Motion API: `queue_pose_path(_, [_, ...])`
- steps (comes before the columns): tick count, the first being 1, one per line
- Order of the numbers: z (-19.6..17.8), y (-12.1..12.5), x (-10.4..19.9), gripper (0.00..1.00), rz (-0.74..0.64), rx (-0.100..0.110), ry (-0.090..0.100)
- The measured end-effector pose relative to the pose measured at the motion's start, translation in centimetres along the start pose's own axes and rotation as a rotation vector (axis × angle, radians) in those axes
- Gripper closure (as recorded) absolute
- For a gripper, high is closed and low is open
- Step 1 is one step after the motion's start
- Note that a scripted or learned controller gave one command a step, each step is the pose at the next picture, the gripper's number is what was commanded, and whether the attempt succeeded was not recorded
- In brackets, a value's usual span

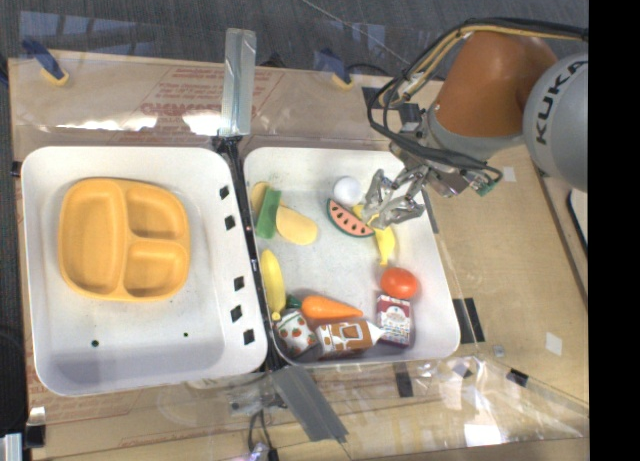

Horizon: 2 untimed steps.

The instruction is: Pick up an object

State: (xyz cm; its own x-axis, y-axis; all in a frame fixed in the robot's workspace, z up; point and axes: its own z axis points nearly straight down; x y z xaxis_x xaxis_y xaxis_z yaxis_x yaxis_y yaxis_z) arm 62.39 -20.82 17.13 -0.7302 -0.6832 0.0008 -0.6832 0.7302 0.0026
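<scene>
My gripper [392, 201] hangs low over the upper right part of the right bin [440, 294]. It is right above the top end of a small yellow banana [385, 243], which lies pointing toward the bin's front. Just left of the gripper lie a watermelon slice [347, 218] and a white egg [345, 189]. Below the banana sits a red tomato [399, 282]. Whether the gripper touches the banana cannot be made out.
The right bin also holds a green piece [268, 212], a pale yellow slice [296, 226], a long yellow piece [272, 284], a carrot [330, 308], a brown carton [345, 334] and a red box [395, 320]. The left bin [60, 349] holds a yellow divided plate [124, 239].
</scene>
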Motion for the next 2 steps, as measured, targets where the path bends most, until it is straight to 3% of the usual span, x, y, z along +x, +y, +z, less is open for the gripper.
queue_pose_path(1, [-0.1,-0.1,0.0,0.00,0.001,0.002,-0.001])
queue_pose_path(2, [7.9,0.7,0.7,0.00,-0.063,0.004,-0.004])
